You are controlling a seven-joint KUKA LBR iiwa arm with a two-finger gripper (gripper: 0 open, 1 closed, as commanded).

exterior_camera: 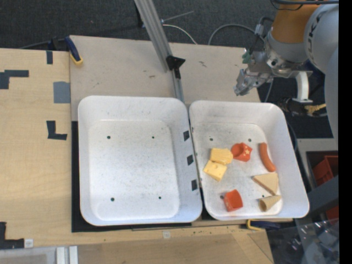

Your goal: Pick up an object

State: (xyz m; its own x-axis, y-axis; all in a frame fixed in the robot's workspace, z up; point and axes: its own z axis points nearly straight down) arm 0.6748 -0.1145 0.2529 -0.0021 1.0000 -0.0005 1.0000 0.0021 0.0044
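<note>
Objects: we count seven small food-like pieces, all lying in the right bin (pixel 286 126), toward its near half.
Yellow pieces: we see two yellow blocks (pixel 218 163) touching each other near the bin's middle, one just above the other.
Red pieces: a red chunk (pixel 241 152) sits just right of the upper yellow block; a second red block (pixel 233 200) lies near the front wall.
Sausage: an orange-red sausage (pixel 267 157) lies lengthwise near the right wall, apart from the red chunk.
Tan pieces: a tan wedge (pixel 267 182) rests below the sausage, and a smaller tan cone-like piece (pixel 270 203) sits just in front of it by the front right corner.
Gripper: we find the gripper (pixel 243 87) beyond the far edge of the right bin, over the bench, well apart from every piece.
Jaws: we cannot tell whether they stand wide or narrow; the tip is small and dark against the bench, and we see nothing between them.
Arm: the grey arm with its orange band (pixel 297 15) enters from the upper right.
Left bin: the left bin (pixel 88 147) stands beside the right one, their walls touching.
Post: a slanted metal post (pixel 157 29) stands at the far side, above the seam between the bins.
</note>
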